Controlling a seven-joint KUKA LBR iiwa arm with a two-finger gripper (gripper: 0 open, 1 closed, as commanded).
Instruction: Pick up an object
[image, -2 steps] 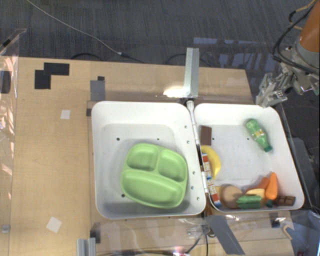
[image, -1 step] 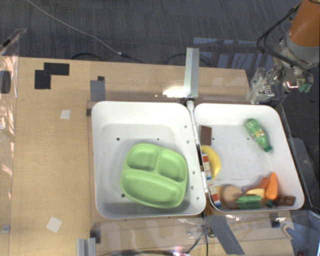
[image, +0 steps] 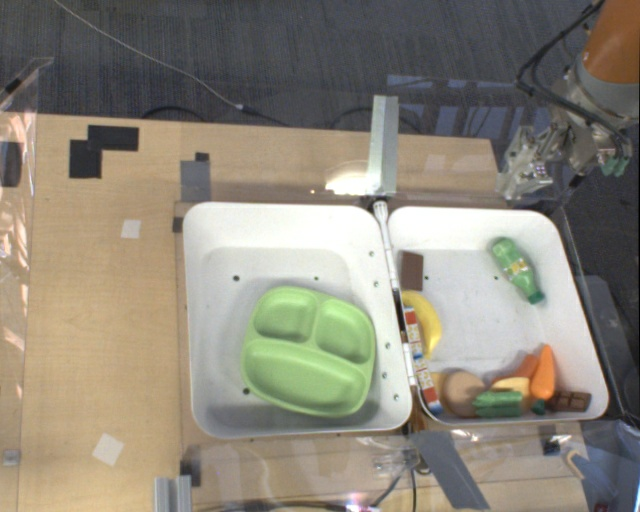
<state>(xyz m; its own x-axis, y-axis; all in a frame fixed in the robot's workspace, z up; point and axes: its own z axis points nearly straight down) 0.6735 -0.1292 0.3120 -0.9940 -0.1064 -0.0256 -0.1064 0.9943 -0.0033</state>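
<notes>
Over the bench (image: 100, 330), past the far right corner of the right bin (image: 470, 240): gripper (image: 535, 165), grey and metallic, under the orange band. Nothing seen in its grasp. Clenched or released, cannot tell from this slant.

In the right bin, well apart from the gripper:
- Bottle (image: 517, 268), green, lying on its side near the far right wall, cap toward the near right. Pale yellow label round the middle, too small to read.
- Block (image: 411, 268), dark brown, beside the wall between the bins.
- Banana (image: 426, 322), yellow, curved, just nearer than the block.
- Strip (image: 409, 335), narrow, with red and white marks, along the same wall and touching the banana. Print not legible.
- Heap in the near right corner: carrot (image: 542, 372), orange, tilted; yellow piece (image: 510, 384) beside it; green piece (image: 497, 402) in front; round tan thing (image: 459, 390) to their left; brown bar (image: 572, 402) against the near right wall. All touching or close-packed.

In the left bin (image: 225, 250): plate (image: 310, 350), light green, three compartments, tilted a little, lying toward the near side.

On the bench, far left: black angular mark (image: 100, 150). Between the bins at the far edge: upright metal post (image: 383, 140). No readable writing anywhere.
</notes>
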